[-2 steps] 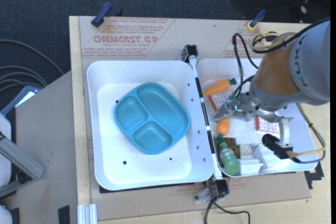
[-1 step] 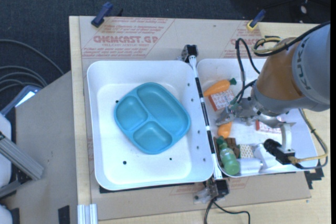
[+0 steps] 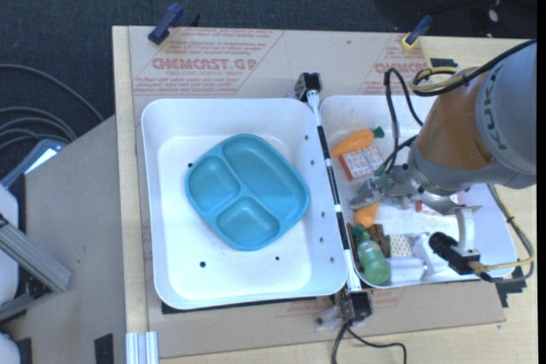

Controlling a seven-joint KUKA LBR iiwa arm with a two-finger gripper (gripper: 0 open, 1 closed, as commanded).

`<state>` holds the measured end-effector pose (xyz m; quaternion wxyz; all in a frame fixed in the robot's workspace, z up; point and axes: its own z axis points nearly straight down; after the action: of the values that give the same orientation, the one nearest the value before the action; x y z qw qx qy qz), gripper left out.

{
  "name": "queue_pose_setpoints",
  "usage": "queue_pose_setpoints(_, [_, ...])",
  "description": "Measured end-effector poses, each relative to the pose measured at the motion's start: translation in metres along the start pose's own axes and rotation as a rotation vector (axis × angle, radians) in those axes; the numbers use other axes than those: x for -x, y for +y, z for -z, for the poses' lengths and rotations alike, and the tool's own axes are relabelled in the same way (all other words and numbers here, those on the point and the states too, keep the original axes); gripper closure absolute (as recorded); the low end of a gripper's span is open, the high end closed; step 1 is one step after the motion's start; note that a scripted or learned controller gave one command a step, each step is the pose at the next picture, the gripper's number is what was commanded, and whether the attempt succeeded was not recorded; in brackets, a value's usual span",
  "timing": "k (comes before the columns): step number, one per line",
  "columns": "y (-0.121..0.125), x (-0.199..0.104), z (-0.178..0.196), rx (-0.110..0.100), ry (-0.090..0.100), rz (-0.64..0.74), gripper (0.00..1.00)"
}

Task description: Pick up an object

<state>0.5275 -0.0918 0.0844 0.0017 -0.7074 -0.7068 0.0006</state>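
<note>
The right bin (image 3: 503, 226) holds several small objects. An orange carrot toy (image 3: 358, 139) lies at its far left, with an orange and white box (image 3: 362, 160) just below it. A small orange piece (image 3: 366, 214) sits lower down, and a green bottle (image 3: 372, 257) lies in the near left corner beside a brown and white packet (image 3: 403, 246). My gripper (image 3: 381, 186) reaches down from the grey and orange arm (image 3: 465, 132) into the left half of this bin, between the box and the small orange piece. Its tip is hidden among the clutter.
The left bin (image 3: 171, 149) holds a blue divided plate (image 3: 247, 190). A black clamp (image 3: 309, 84) and the bins' shared rim (image 3: 328, 183) lie just left of the gripper. Cables (image 3: 401, 89) trail from the arm over the right bin's far edge.
</note>
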Motion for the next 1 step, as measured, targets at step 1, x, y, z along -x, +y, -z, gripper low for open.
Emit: queue_pose_setpoints(1, [0.0222,0.0030,0.0002,0.004,-0.002,0.000,0.00])
